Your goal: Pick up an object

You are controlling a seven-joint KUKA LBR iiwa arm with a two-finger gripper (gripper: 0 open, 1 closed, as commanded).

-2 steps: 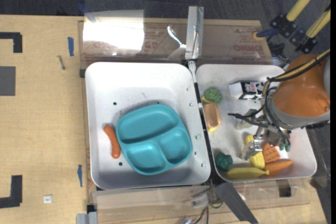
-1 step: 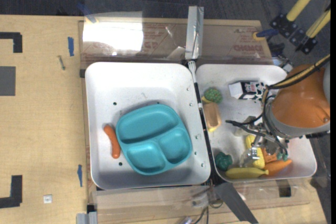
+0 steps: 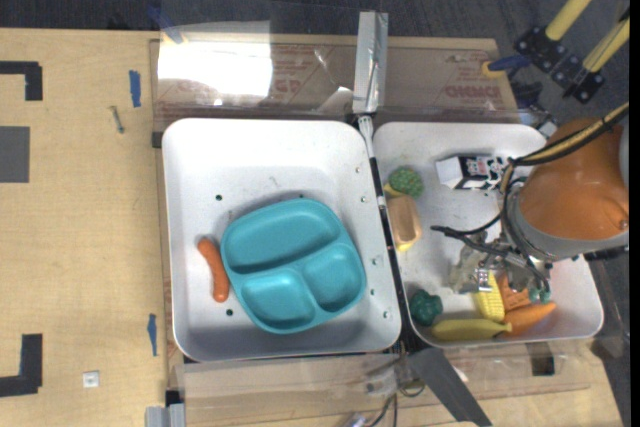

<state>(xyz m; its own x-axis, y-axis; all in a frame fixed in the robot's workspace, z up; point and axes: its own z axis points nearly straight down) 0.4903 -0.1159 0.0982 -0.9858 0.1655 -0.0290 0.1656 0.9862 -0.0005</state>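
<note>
Camera view: I hung low in right bin [image 3: 590, 310], wrist over cluster at its near edge. My gripper [image 3: 487, 273] sat just above corn cob [image 3: 490, 298]; whether anything was pinched, could not tell. Carrot [image 3: 532, 316] and banana [image 3: 465, 328] lay touching corn, broccoli [image 3: 424, 306] beside. Left bin [image 3: 190, 155] held teal tray [image 3: 292, 262] and sausage [image 3: 214, 269]. Judged corn as toy: light, stiff, ridged, fair grip. Best hold across its middle, short axis. Crowding neighbours risked snagging or a double pick.
</note>
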